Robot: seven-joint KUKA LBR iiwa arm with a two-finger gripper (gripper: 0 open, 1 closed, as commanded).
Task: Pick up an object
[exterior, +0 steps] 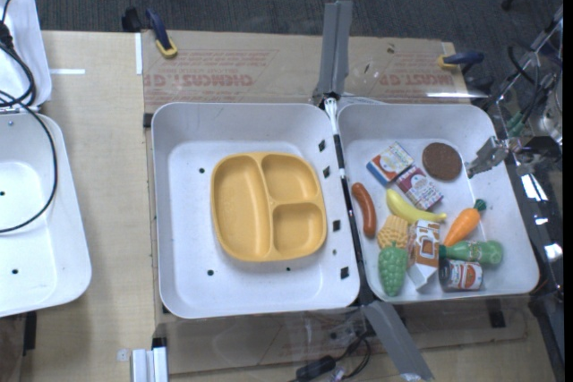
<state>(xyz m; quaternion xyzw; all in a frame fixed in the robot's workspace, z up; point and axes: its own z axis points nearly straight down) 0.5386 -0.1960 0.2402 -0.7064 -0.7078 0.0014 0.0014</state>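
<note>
From my remote station: yellow divided tray [268, 206] in the left bin [170, 219]; right of it, sausage [364, 208], banana [413, 208], carrot [463, 225] and brown disc [441, 160] crowd together. Gripper [484, 158] beside the disc, jaws' state I cannot tell.

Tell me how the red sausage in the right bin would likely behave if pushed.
The glossy red toy sausage is long and rounded, so it would probably roll sideways. It looks like moulded plastic, likely stiff and light. It lies close to the right white bin's left wall, which may hamper the claw.
</note>
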